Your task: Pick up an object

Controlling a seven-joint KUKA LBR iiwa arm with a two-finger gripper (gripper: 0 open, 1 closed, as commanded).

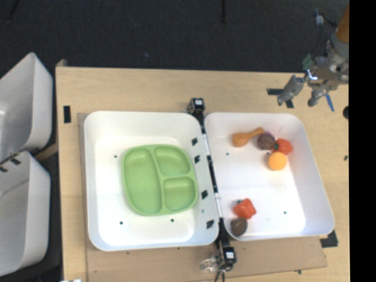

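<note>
Reach is governed by one offset: the gripper (304, 94) is held above the counter (147, 90), just beyond the far rim of the right bin (305, 210), with its fingers spread apart and nothing between them. Every candidate lies nearer the camera and to the view's left of it. Closest is the cluster by the far wall: a tan gourd-shaped toy (247, 137), its long axis running roughly along that wall, a dark plum-like piece (266, 140), a red tomato (284, 146) and an orange ball (277, 161).

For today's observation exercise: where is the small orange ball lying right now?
The orange ball lies in the right bin, toward its far right part, just below a red piece and a dark purple piece.
</note>
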